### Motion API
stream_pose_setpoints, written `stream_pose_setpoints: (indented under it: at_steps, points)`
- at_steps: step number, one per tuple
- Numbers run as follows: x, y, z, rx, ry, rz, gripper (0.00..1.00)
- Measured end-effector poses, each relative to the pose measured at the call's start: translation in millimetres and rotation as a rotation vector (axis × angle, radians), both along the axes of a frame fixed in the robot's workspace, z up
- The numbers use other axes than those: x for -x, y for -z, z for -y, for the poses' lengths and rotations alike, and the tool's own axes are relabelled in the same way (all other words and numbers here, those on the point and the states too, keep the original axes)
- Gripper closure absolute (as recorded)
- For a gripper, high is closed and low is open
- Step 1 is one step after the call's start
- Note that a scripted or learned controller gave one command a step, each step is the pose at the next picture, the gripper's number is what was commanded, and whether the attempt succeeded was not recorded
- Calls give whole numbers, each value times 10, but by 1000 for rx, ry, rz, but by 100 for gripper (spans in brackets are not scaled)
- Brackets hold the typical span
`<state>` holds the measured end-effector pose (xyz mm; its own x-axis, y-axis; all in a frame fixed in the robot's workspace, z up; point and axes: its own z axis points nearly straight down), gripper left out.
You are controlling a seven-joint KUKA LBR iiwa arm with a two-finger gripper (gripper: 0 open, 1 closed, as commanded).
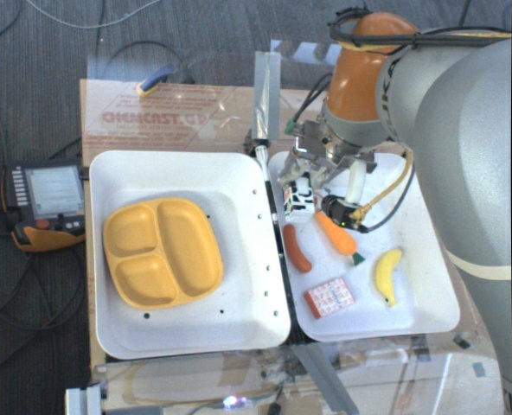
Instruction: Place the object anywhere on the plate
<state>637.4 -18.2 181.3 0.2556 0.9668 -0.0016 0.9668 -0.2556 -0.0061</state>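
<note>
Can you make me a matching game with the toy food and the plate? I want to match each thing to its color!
Things:
1. plate
2. banana
3. carrot
4. sausage

Colors and places:
A. orange with a green end, right bin
B. reddish brown, right bin beside the middle wall
C. yellow-orange with three sections, left bin
D. bright yellow, right bin near the far right side

Pairs: 1-C, 2-D, 3-A, 4-B
</note>
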Motion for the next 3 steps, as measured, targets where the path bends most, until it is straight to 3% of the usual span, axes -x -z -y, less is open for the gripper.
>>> stream_pose_setpoints:
  at_steps: [1,3]
  points:
    - [-15,-27,-244,19,-155,2,100]
    - [38,-74,-353,33,-226,12,100]
